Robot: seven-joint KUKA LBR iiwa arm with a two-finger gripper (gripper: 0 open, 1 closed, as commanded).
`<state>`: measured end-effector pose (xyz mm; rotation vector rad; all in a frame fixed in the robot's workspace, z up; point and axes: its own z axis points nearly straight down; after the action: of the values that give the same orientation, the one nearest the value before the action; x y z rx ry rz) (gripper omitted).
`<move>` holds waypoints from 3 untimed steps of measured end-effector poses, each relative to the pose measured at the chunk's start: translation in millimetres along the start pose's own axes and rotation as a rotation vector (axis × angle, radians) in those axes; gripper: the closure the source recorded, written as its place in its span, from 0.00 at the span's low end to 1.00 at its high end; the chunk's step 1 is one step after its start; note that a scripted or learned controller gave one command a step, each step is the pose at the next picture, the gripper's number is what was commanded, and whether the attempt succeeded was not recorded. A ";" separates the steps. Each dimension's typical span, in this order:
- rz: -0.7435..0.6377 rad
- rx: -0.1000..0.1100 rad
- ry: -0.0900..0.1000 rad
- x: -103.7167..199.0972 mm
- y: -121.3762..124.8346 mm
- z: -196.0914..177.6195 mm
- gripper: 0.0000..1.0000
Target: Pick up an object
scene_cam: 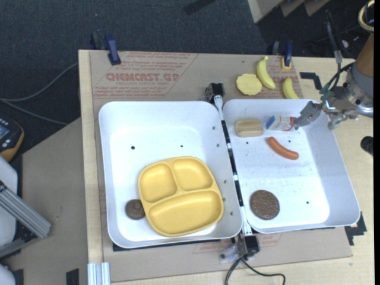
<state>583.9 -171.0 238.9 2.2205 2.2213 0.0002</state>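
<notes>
Where the arm reaches in from the right, the gripper [321, 113] is seen at the right bin's [332, 177] upper right corner, its fingers spread apart with nothing between them. A sausage [282, 148] lies in that bin, near the gripper and just below a tan block [249, 127] and a small blue and red item [279, 123]. A brown patty [264, 204] sits nearer the front. In the left bin [119, 135] a yellow tray [180, 195] is set, with a brown disc [135, 209] touching its left edge. Two bananas [266, 73] and a yellow slice [249, 84] lie on the bench behind.
</notes>
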 end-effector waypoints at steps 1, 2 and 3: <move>-0.004 0.002 0.000 5.4 62.4 95.2 0.00; 0.003 0.010 0.003 -1.7 22.2 158.9 0.00; 0.001 -0.002 0.000 -1.7 26.2 143.4 1.00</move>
<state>610.3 -172.7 95.5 2.2210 2.2191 0.0020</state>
